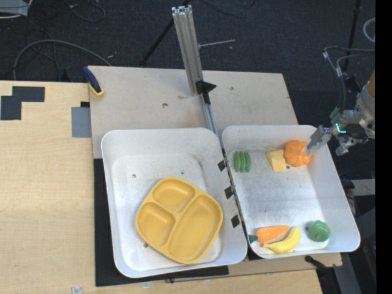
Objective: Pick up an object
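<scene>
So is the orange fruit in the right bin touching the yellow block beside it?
Touching, as far as the camera view shows: the orange fruit sits against the right edge of the yellow block, with no white bin floor visible between them.

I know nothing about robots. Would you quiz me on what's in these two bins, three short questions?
1. True or false: the yellow divided plate lies in the left bin.
2. Which item is nearest the gripper: A green pepper, B orange fruit, C banana?
3. Fill in: the carrot touches the ____.

Key: 1 true; 2 B; 3 banana.
</scene>
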Available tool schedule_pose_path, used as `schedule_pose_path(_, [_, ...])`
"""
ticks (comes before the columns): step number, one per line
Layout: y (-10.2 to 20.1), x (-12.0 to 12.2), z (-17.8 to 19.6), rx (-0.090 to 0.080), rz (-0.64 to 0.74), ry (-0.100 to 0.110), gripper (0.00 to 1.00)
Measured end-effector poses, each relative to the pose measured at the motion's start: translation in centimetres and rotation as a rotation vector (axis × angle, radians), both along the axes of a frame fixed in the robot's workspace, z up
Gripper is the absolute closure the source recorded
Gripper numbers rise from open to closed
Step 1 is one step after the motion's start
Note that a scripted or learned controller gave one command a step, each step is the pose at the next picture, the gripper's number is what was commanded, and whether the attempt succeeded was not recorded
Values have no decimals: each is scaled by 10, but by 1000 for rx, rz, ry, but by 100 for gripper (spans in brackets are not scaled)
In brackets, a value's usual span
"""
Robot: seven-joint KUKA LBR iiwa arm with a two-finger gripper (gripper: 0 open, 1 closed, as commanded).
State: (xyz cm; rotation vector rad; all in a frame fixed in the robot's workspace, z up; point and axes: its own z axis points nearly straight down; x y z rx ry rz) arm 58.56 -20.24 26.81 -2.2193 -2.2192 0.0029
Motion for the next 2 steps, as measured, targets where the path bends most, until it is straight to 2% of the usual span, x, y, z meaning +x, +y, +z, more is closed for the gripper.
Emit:
schedule_pose_path(1, [0, 0, 1, 0, 0, -1, 0])
schedule_pose_path(2, [-9, 0, -49, 0, 0, 4, 0])
